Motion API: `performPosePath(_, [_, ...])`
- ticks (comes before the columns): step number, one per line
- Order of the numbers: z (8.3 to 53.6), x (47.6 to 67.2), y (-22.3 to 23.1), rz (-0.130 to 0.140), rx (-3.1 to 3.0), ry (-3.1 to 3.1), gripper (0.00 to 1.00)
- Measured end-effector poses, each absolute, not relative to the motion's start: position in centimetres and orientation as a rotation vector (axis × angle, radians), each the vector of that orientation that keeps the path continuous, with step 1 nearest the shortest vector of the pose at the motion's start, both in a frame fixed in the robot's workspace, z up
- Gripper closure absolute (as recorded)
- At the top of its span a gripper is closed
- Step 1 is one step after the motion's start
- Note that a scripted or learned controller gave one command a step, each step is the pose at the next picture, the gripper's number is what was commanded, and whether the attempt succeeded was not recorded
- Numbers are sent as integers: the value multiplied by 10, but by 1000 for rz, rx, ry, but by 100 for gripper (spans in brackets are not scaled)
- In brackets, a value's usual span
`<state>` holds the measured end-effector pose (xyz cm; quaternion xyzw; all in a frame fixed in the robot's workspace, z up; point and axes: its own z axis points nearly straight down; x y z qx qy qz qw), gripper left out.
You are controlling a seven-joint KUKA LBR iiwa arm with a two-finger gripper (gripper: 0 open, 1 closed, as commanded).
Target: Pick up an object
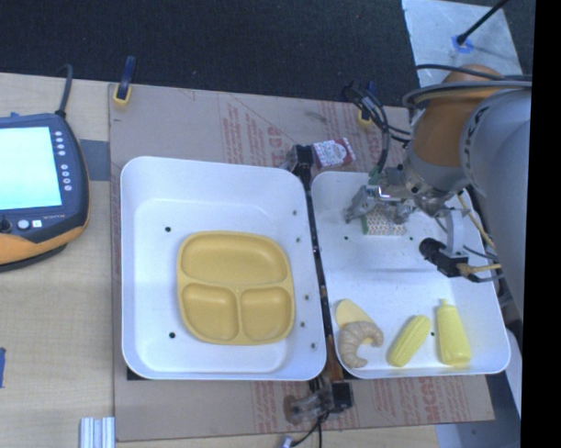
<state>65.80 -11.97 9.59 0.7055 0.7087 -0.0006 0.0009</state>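
yellow tray (235, 288), white bins (141, 260), yellow corn (409, 340)

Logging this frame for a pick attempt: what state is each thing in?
Gripper: low over the right bin's far end.
Yellow tray: flat in left bin.
Croissant: lying in right bin.
Corn: lying beside it.
Yellow bottle: on its side.
Pendant: screen lit.
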Motion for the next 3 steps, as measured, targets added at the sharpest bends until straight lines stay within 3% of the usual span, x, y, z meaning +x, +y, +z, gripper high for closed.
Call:
performPosePath(1, [108, 659, -122, -4, 2211, 2224, 100])
performPosePath(2, [107, 659, -122, -4, 2211, 2224, 0])
performPosePath(3, [96, 658, -110, -5, 2212, 2221, 0])
